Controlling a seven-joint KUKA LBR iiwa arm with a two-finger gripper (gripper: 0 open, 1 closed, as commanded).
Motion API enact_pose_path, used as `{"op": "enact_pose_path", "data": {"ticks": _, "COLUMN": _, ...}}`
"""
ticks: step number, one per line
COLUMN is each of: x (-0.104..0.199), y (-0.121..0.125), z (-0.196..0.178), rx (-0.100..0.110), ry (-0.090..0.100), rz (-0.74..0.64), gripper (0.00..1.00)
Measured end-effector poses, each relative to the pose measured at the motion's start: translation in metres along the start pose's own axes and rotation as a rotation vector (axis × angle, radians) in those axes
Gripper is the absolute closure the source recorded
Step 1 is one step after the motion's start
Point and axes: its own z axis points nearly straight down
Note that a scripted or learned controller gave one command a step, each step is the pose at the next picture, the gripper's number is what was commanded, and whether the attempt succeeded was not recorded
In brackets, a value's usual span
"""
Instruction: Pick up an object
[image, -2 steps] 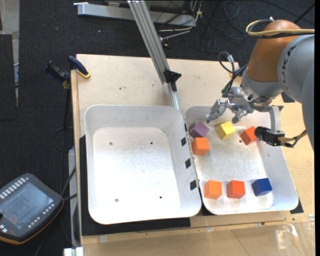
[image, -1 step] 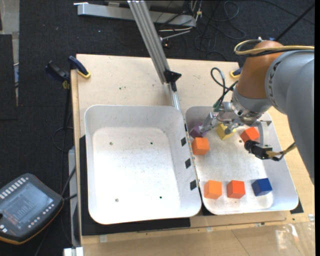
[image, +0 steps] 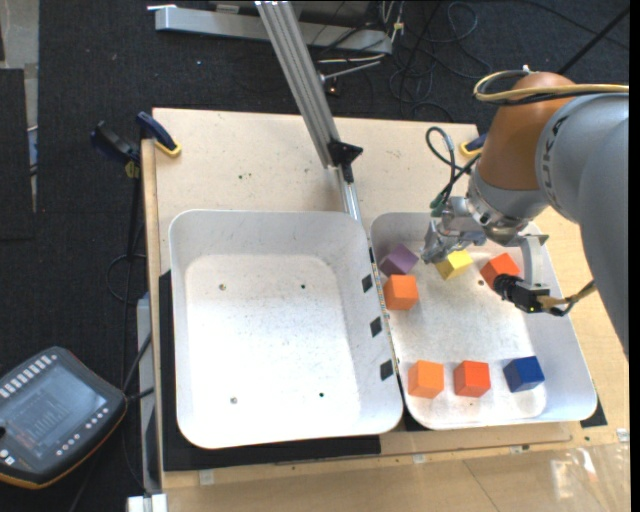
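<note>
The arm reached in from the right, its orange band (image: 520, 130) above the wrist, and the gripper (image: 443, 250) hung low over the far part of the right bin (image: 560, 390). A small yellow block (image: 456, 264) sat directly at the gripper's tip, touching or very nearly touching it; whether the block lay between the fingers or merely beside them could not be told, and the state of the jaws could not be read from this slanted view. Just left of the gripper lay a purple block (image: 398, 260), with an orange block (image: 401, 291) beside it on the near side. To the right of the gripper a red-orange block (image: 498, 268) rested close to a black fitting on the arm. Along the near side of the same bin stood three more blocks in a row: an orange one (image: 426, 378), a red-orange one (image: 472, 378) and a blue one (image: 523, 373) at the right. The left bin (image: 190, 260) lay alongside, the two rims touching. A teach pendant (image: 50, 415) rested at the near left, off the bench.
</note>
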Motion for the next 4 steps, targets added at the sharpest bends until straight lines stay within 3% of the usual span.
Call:
{"op": "enact_pose_path", "data": {"ticks": 2, "x": 0.004, "y": 0.004, "z": -0.098, "rx": -0.006, "ry": -0.001, "rz": -0.003, "gripper": 1.0}}
{"op": "enact_pose_path", "data": {"ticks": 4, "x": 0.101, "y": -0.006, "z": -0.083, "rx": 0.002, "ry": 0.003, "rz": -0.009, "gripper": 1.0}}
